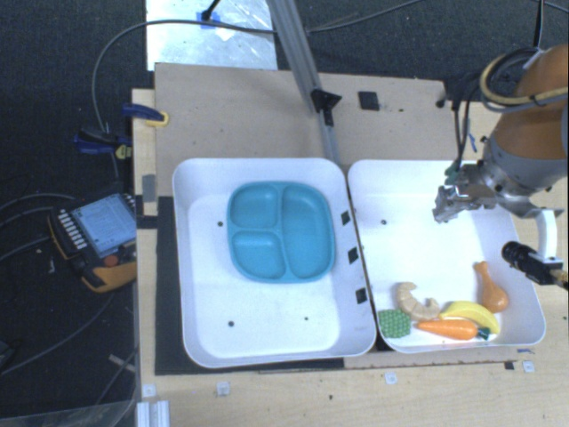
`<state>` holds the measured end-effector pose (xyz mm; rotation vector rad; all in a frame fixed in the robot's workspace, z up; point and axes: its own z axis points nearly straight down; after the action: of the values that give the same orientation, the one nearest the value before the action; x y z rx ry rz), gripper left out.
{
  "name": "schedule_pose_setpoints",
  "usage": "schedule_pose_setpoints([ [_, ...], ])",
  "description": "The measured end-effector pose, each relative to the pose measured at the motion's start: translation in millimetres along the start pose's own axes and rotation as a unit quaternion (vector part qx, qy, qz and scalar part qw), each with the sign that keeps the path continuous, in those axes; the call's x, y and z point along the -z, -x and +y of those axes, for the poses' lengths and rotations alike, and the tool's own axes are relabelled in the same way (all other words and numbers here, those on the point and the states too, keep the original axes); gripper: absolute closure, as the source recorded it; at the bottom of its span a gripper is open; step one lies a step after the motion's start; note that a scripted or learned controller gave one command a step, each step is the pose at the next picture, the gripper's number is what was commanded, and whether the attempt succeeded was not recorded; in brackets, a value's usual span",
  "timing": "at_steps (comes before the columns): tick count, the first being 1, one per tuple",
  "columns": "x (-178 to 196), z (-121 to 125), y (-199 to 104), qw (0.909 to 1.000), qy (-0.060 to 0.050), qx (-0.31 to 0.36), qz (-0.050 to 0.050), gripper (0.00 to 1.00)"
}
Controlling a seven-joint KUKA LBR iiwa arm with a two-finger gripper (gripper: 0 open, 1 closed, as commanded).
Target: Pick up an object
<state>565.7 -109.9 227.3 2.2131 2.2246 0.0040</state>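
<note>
Toy food sits bunched in the near right corner of the right bin (382, 238): a carrot (449, 329), a banana (471, 311) just behind and touching it, a chicken drumstick (490, 288) leaning at the right, a beige peanut-like piece (413, 301) to the left, and a green knobbly piece (395, 324) against the near left wall. No single target is named, so any of these counts.

Gripper (447, 205) hangs over the far half of the same bin, above bare floor and well apart from the pile. Nothing is between its fingers. Whether they stand apart or together, cannot tell; the tip is too small and dark against the wrist.

Step in hand looks like the approach. Best bet, judged from the layout: go for the drumstick or the peanut-like piece, since each has some free space on one side. Carrot and banana lie pressed together near the bin wall, so fingers may straddle both or hit the rim. Come down vertical, line the fingers across the short axis of the item, and stay clear of the near wall.

Left bin (204, 318) holds a blue divided plate (283, 231) with three compartments, not needed here. Both bins rest on a brown board (231, 105). Clamps (133, 127) and a handheld device (96, 229) lie off to the left on dark carpet.
</note>
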Motion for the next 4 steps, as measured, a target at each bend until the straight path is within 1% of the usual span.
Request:
schedule_pose_setpoints([
  [1, 46, 1, 0, 1.0, 0.0, 0.0, 0.0, 1.0],
  [2, 28, 8, -53, 1.0, -0.001, 0.001, 0.001, 1.0],
  [4, 3, 26, -142, 1.0, -0.001, 0.002, 0.001, 1.0],
])
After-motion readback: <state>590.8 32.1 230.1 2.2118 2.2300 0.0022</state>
